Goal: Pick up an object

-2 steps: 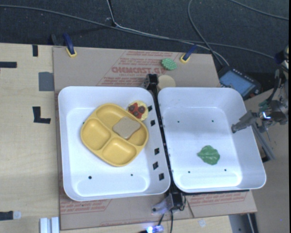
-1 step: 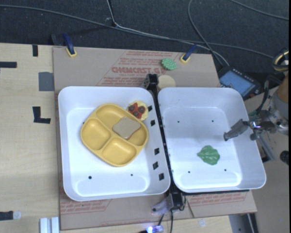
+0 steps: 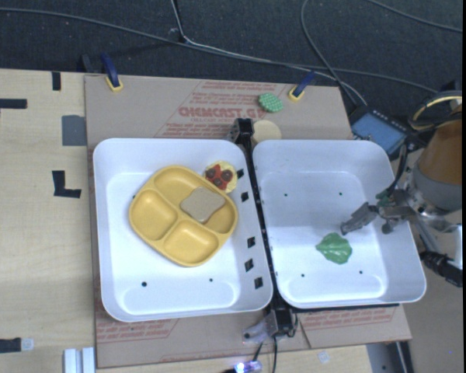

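Note:
A green lettuce-like piece (image 3: 334, 248) lies on the floor of the right bin (image 3: 311, 165), toward its front right. My gripper (image 3: 368, 225) hangs just up and right of it, low over the bin floor, its two dark fingers spread open with nothing between them. In the left bin (image 3: 113, 231) sits a yellow divided plate (image 3: 157, 208) with a tan bread slice (image 3: 202, 203) in one compartment. A small pastry with red berries (image 3: 221, 175) rests at the plate's far right corner.
A green dotted disc (image 3: 270, 102) and a pale round piece (image 3: 267, 129) lie on the cardboard behind the bins. A blue box (image 3: 380, 130) with cables sits at the right bin's far right corner. The divider between the bins carries black clips (image 3: 252, 243).

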